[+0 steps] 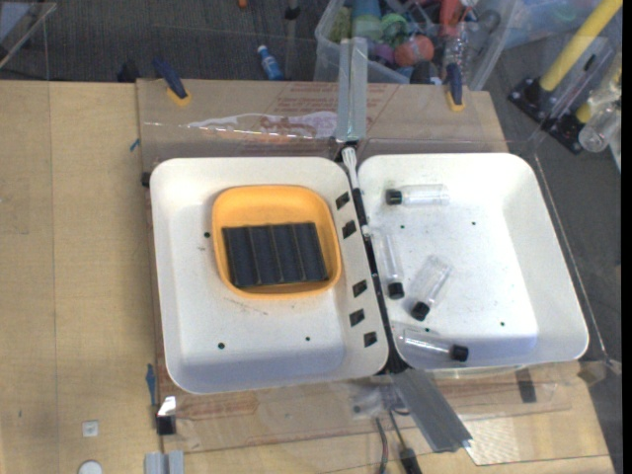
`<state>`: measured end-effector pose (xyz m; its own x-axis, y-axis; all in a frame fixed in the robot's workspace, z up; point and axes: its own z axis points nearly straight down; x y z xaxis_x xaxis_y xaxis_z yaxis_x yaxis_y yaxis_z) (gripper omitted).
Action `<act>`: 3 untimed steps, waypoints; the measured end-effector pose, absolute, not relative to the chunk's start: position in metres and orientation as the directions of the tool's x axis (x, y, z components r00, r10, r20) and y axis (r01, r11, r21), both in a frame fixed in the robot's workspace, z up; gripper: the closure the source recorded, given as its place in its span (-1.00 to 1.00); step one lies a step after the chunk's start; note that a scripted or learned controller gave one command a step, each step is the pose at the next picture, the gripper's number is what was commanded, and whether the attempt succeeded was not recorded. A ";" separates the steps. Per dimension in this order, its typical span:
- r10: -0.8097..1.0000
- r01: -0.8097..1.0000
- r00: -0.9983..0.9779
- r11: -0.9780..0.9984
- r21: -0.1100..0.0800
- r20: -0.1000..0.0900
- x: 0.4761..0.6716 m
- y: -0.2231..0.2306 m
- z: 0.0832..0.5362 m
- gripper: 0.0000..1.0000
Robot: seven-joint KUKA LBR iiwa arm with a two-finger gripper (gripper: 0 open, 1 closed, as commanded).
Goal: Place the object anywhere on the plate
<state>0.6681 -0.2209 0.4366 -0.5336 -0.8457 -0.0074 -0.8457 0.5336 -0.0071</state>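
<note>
An orange plate [229, 208] lies in the left bin [178, 265], and a dark ribbed rectangular block [276, 255] rests flat on it. In the right bin [513, 255] lie several clear plastic vials with black caps: one near the back [416, 197], one by the centre divider [390, 263], one in the middle [426, 284] and one along the front wall [432, 346].
A clear tub of colourful toys [420, 13] stands behind the bins. A metal post [352, 87] rises at the back of the divider between the bins. A yellow-and-black stand [573, 57] is at the far right. Wooden bench surrounds the bins.
</note>
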 end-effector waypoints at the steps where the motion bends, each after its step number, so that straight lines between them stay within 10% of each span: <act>1: -0.988 -0.988 -0.154 0.154 -0.007 -0.005 0.668 -0.221 0.436 1.00; 3: -0.848 -0.848 0.531 -0.531 -0.006 -0.002 0.668 -0.214 0.435 1.00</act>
